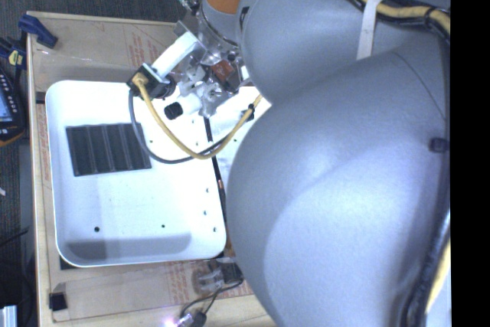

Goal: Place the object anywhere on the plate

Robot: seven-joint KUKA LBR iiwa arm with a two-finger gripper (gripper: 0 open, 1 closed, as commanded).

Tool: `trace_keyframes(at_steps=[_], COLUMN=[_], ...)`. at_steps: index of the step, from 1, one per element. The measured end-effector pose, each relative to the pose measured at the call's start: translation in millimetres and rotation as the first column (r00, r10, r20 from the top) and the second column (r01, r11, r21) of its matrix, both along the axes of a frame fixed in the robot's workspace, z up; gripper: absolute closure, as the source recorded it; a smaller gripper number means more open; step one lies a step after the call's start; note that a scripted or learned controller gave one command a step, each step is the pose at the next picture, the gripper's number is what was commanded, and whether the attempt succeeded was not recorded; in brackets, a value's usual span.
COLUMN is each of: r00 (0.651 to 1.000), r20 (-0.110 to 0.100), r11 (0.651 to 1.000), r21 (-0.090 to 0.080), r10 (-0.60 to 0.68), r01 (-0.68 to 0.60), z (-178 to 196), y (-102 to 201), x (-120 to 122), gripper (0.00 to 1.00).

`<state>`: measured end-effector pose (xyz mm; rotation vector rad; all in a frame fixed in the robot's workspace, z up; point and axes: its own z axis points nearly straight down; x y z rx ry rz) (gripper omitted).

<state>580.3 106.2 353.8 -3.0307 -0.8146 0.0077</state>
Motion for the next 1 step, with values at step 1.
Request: trace_keyframes(at_steps=[1], r00=[0.998], r20=[-0.001], r11=[0.998], r21=[-0.004], r10=[-0.069], r01=[0.069], z=[-77.8], y=[63.3], x=[-54.1], gripper=[1.0])
